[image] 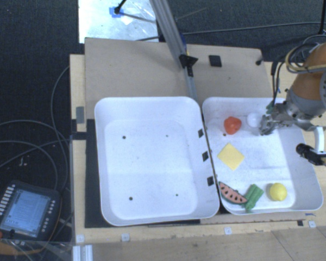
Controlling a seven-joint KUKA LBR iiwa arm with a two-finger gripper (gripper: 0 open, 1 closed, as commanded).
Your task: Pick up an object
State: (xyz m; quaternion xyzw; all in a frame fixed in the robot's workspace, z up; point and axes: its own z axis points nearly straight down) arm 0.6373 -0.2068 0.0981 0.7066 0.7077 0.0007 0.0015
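The pincer [265,128] hangs low over the far end of the right-hand bin [301,170], and from where I stand I cannot tell how it is set or whether it has hold of anything; the wrist above it blocks the view. Just beside it, on the side toward the other bin, lies a small white ball [252,119], so pale against the bin floor that it is hard to make out, and it may be touching the tool. A little farther that way sits the red tomato [232,125]. Nearer to me than the pincer lies the flat yellow square [230,156], and well apart, along the near wall, are the watermelon slice [231,193], the green piece [253,196] and the yellow lemon [278,191]. The left-hand bin [106,145] is farther off still. If the ball is the target, I judge the worry is that it rolls: a descent slightly off centre would likely nudge it away toward the tomato or the bin wall, and the grasp would close on air. The far wall is also close, so a tilted approach might clip the rim.
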